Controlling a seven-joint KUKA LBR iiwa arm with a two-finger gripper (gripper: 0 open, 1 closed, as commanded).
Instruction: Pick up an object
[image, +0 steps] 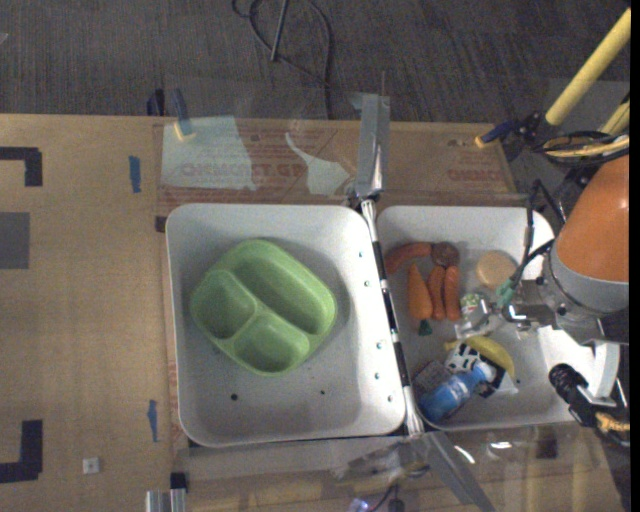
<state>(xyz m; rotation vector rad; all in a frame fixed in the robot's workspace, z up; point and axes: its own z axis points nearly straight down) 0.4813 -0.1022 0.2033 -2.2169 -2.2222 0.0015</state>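
The right bin (545, 405) holds several toy foods. An orange carrot (419, 292) lies next to a red-orange stick (451, 291), with a reddish sausage (408, 255) and a dark brown lump (445, 254) behind them. A round tan piece (495, 268) lies farther right. A yellow banana (492, 352) and a blue bottle (450, 395) sit near the front. My gripper (483, 312) hangs low inside this bin, just right of the red-orange stick, above the banana and below the tan piece. The arm's orange band (600, 225) is at the right edge.
The left bin (200, 225) holds a green divided plate (262, 305). A metal divider (385, 300) separates the two bins. Clear tape and cardboard (250, 165) lie behind the bins. Yellow and black cables (585, 140) hang at the far right.
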